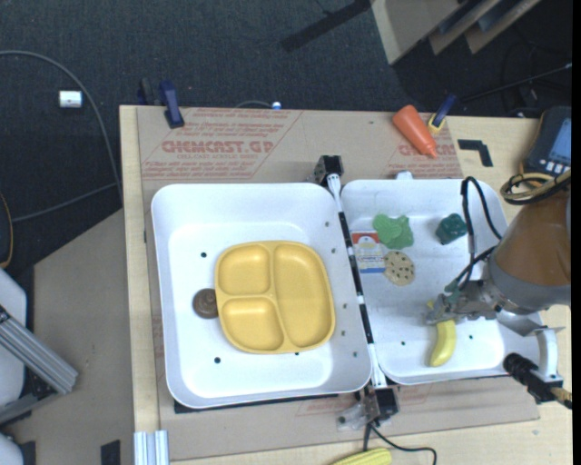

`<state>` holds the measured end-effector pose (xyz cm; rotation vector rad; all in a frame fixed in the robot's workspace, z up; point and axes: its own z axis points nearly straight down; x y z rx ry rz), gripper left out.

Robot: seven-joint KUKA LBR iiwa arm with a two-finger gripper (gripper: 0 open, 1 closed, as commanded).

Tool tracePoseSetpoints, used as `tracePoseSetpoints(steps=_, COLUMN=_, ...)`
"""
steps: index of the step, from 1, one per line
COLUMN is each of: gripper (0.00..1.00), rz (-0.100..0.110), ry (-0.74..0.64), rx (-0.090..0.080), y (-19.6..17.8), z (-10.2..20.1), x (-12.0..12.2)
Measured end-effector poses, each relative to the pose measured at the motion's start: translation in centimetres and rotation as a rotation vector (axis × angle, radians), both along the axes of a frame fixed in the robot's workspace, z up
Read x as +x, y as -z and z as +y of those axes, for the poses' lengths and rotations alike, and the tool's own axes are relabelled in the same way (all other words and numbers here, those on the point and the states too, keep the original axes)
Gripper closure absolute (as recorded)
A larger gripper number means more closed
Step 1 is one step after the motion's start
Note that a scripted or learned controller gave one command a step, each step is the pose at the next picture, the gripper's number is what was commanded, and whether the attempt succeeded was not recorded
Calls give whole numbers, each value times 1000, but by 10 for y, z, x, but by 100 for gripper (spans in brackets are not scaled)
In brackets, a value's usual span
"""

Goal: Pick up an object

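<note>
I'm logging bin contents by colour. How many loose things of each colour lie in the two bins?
Yellow: 2, divided plate, banana
Green: 2, light green lump, dark green piece
Brown: 2, cookie, round disc
White and red: 1, carton
Total: 7

Dark speckled carpet floor (pixel 227 54) all around, crossed by a thin white cable (pixel 91 109); pale wooden counter (pixel 136 272) under flat, even light; light wooden furniture (pixel 454 27) at upper right
</note>
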<state>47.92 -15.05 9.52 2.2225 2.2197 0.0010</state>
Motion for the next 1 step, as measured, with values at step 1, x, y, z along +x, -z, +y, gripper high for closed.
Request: tracePoseSetpoints(steps=1, gripper=100, rz=0, ry=-3, rx=1, y=-90, z=71, x=28)
